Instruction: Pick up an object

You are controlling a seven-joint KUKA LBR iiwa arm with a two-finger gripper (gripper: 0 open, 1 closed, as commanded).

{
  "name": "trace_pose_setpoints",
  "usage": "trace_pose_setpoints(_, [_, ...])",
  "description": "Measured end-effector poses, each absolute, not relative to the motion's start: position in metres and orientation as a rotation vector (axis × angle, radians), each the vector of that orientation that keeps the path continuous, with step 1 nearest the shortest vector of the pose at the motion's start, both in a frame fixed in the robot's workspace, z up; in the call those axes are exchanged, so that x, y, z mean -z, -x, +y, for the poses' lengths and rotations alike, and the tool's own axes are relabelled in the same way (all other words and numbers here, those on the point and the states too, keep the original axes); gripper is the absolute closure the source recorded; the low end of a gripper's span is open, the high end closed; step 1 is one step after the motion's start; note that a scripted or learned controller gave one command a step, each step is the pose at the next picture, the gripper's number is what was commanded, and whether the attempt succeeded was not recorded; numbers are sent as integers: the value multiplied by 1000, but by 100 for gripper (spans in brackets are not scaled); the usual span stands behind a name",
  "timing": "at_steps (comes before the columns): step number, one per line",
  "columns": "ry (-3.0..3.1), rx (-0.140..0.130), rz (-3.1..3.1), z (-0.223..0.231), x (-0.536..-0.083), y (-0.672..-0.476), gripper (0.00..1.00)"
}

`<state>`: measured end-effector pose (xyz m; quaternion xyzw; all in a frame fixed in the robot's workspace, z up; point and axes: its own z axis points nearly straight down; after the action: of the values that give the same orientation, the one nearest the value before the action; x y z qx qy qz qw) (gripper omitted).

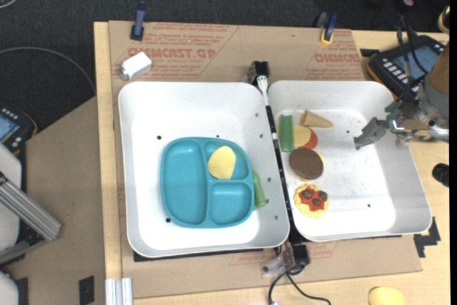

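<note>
Gripper (pixel 371 133) first: I see it over the right bin (pixel 400 196), reaching in from that bin's right wall, grey fingers pointing toward the bin's middle. Whether those fingers are spread or closed I cannot tell, and I see nothing between them.

I'll place everything against the right bin. Along its left side lies a cluster of toy food: a green strip (pixel 286 132) standing along the left wall, a tan wedge (pixel 315 119) at the top of the group, a yellow and red piece (pixel 305 137) just beside the green strip, a brown disc (pixel 308 163) below those, and a small pizza-like round (pixel 311 200) nearest the front edge. All of these sit well apart from the gripper, with bare white floor between.

Left of the right bin, touching it along a black seam, is the left bin (pixel 143 125), holding a teal divided tray (pixel 187 182) with a yellow piece (pixel 222 163) in its upper right compartment.

Both bins rest on a cardboard sheet (pixel 207 46) over a wooden bench, with two clamps at the far edge and dark carpet beyond.
</note>
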<state>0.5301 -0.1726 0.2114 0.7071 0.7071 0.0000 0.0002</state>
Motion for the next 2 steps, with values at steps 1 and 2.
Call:
trace_pose_setpoints(1, [-2206,-16,2214,-150,-369,-502,0])
trace_pose_setpoints(2, [-2205,-19,2210,-140,-546,-479,0])
